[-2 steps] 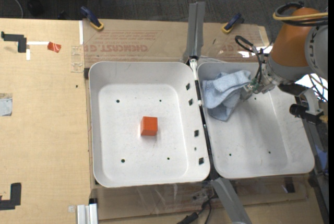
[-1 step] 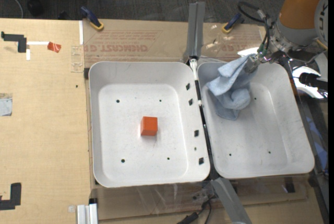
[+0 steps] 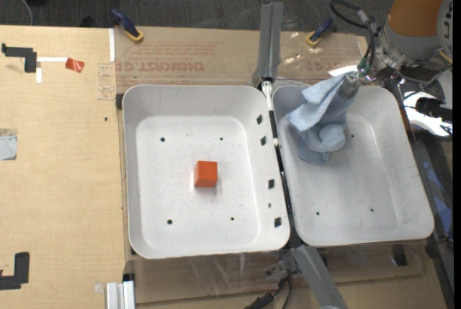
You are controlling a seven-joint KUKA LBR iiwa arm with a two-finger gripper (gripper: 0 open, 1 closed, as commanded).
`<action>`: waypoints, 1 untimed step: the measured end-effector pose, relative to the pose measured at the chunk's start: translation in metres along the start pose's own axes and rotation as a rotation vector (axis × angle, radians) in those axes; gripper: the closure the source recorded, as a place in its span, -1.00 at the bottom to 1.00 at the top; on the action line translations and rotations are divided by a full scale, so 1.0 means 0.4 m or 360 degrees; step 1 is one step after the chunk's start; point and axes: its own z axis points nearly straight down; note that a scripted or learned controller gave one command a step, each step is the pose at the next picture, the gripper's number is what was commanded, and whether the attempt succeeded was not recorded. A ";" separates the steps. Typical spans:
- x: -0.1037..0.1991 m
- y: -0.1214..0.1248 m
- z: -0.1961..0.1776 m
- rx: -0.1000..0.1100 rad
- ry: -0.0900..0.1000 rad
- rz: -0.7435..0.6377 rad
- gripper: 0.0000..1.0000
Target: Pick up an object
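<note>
Two white bins sit side by side on the worktop as the arm's hand [image 3: 351, 86], at the right bin's [image 3: 374, 221] far edge, grips a pale blue cloth [image 3: 320, 124], its fingers clamped on one corner. The cloth's bulk trails on the bin floor. The lift appears underway; next comes raising it clear. An orange block [image 3: 206, 173] lies mid-left bin [image 3: 144, 228].

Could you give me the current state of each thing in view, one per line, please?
Cloth: light blue, crumpled, one corner pulled up at the gripper, the rest draped in the right bin.
Block: orange, lying flat in the left bin, untouched.
Gripper: at the right bin's far edge, at the cloth's raised corner; grip cannot be judged.
</note>
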 end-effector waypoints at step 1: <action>-0.016 -0.012 0.199 0.0006 0.0005 0.0063 1.00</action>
